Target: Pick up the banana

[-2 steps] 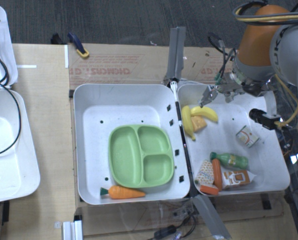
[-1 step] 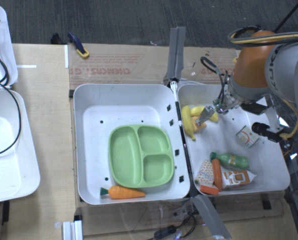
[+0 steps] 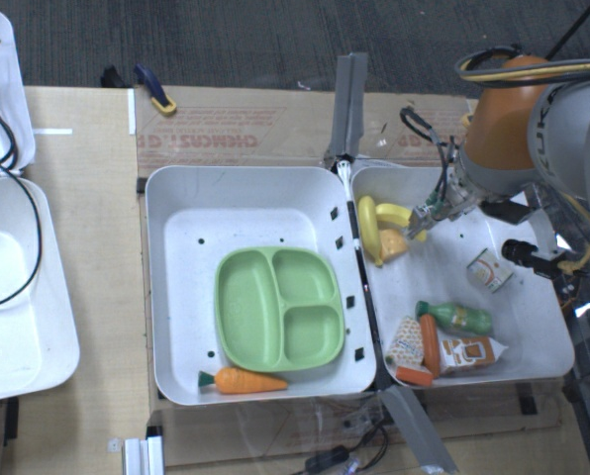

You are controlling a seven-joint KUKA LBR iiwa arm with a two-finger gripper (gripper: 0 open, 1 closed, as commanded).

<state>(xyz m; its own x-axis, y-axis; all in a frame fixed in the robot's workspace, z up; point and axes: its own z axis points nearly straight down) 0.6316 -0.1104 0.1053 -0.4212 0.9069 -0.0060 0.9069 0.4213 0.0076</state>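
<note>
Banana lies at the upper left of the right bin, against the wall shared with the left bin. The gripper sits just beside it; whether it is clenched or released cannot be told. Mirrored red lettering on the cardboard behind resembles "CHEMCAL", not surely legible.

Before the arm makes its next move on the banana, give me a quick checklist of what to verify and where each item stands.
1. Banana in view in the right bin, by its left wall: ok.
2. End effector next to the banana: ok.
3. Banana seen between its fingers: cannot tell.
4. Banana lifted off the bin floor: not ok.
5. Orange piece lies against the banana and could get caught too: not ok.
6. Green bottle and carton away from the grasp spot: ok.
</note>
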